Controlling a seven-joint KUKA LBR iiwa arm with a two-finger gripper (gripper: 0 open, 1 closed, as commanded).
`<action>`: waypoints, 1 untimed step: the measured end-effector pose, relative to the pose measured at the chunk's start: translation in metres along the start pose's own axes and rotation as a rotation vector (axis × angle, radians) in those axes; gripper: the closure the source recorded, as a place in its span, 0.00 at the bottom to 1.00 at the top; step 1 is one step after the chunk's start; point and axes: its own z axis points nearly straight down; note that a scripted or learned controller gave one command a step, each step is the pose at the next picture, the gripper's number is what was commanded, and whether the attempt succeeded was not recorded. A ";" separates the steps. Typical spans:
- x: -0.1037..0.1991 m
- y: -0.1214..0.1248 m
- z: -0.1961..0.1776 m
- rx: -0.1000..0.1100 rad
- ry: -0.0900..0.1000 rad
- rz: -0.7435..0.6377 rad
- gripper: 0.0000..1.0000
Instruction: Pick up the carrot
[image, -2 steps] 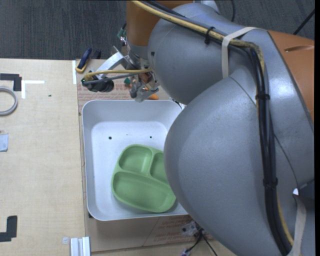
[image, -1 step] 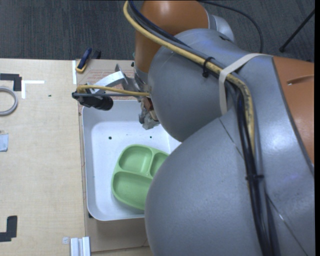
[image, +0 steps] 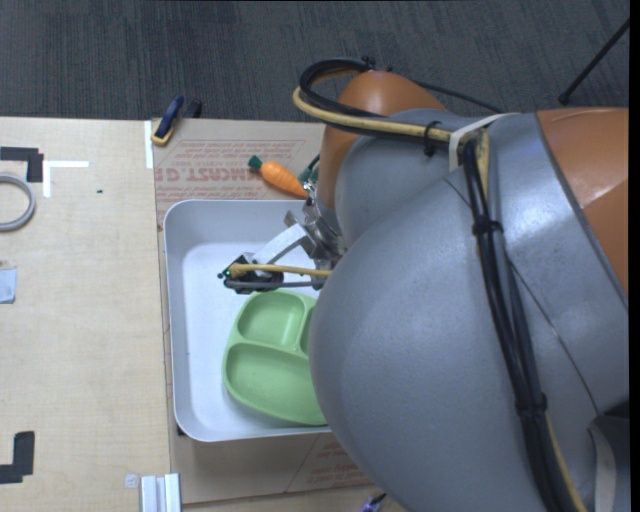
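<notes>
The carrot (image: 279, 177), orange with a green top, lies on the brown cardboard just beyond the far rim of the white bin (image: 190, 330). It is outside the bin. My gripper (image: 312, 216) sits right beside the carrot's orange end, low over the bin's far rim, and is mostly hidden under the big grey arm. Nothing can be seen held in it.
A green divided plate (image: 268, 358) lies in the near half of the bin. A small blue object (image: 168, 118) rests at the cardboard's far left corner. A grey ring (image: 14, 201) sits on the tan bench at left. The arm covers the right side.
</notes>
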 end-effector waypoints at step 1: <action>-0.115 0.054 -0.054 0.001 0.001 0.153 1.00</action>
